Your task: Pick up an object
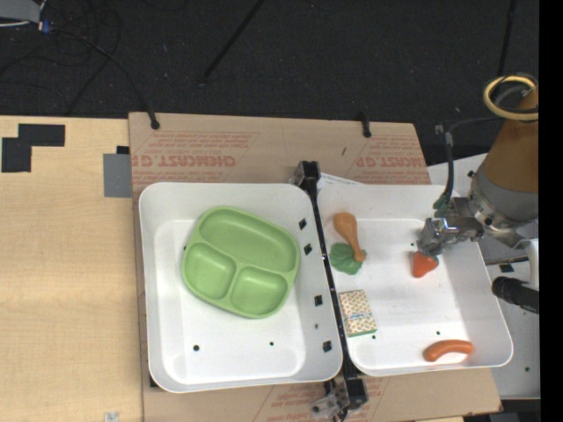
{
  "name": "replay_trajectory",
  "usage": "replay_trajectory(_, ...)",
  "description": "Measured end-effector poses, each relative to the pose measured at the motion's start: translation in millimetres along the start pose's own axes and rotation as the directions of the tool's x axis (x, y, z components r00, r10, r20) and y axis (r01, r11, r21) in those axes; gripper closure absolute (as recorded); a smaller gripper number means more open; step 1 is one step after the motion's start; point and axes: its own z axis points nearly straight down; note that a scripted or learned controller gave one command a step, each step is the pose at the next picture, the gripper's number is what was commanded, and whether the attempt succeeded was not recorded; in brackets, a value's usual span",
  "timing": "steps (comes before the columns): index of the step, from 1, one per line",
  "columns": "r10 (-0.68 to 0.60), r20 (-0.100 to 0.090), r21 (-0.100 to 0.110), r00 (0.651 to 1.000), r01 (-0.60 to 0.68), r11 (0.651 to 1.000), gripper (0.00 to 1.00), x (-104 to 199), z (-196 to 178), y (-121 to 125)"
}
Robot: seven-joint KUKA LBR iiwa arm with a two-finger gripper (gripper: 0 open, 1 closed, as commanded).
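The right bin (400, 275) holds several small things. A small red-orange toy (425, 266) lies near its right wall. My gripper (435, 238) hangs directly over that toy's upper end, touching it or nearly so, and the toy's top is partly hidden by the metal. An orange drumstick-shaped toy (347, 229) rests at the bin's left, its lower end on a green lump (345, 259). Further forward is a patterned square packet (357, 313), and an orange sausage (448, 351) sits in the front right corner.
A green divided plate (240, 261) lies in the left bin (176, 359). A black divider (322, 271) runs between the two bins. Cardboard (264, 152) lies under and behind the bins. The arm's orange band (515, 152) rises at the right.
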Motion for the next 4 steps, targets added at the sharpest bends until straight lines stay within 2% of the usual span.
replay_trajectory(1,0.000,0.001,-0.003,1.000,0.000,1.000,1.00,-4.8,-62.8,1.0)
replay_trajectory(2,-0.004,-0.002,0.005,1.000,0.004,1.000,1.00,49.4,-43.3,13.3)
replay_trajectory(4,-0.004,-0.001,0.003,1.000,0.004,1.000,1.00,140.9,-42.3,36.9)
